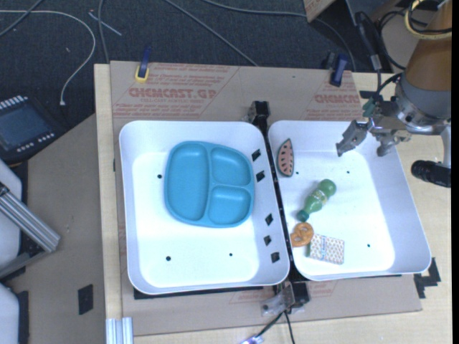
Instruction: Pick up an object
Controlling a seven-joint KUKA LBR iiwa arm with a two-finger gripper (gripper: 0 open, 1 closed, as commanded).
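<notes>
Packet [327, 249] is seen nearest, lying flat in the right bin [401, 213] close to its front rim, a pretzel [302, 233] touching or just beside it on the left. Bottle [317, 198], green, is laid on its side a little farther back, tilted, apart from the pretzel. Melon slice [285, 157] is placed farther still, against the divider wall. In the left bin [143, 192] a blue tray [209, 183] with three compartments is set, nothing in it. Both bins are carried on the tabletop [115, 106].

Gripper [367, 142] is held over the far part of the right bin, fingers spread, nothing seen between them. It is well apart from the bottle and from every other item; whether it is touching the bin floor cannot be told.

Progress is judged as early: nothing has been grasped, nothing lifted. All four items lie loose in the bin. Left to do: an item to be chosen, the gripper to be brought down over it, closed, and raised. The bottle is judged the closest candidate.
</notes>
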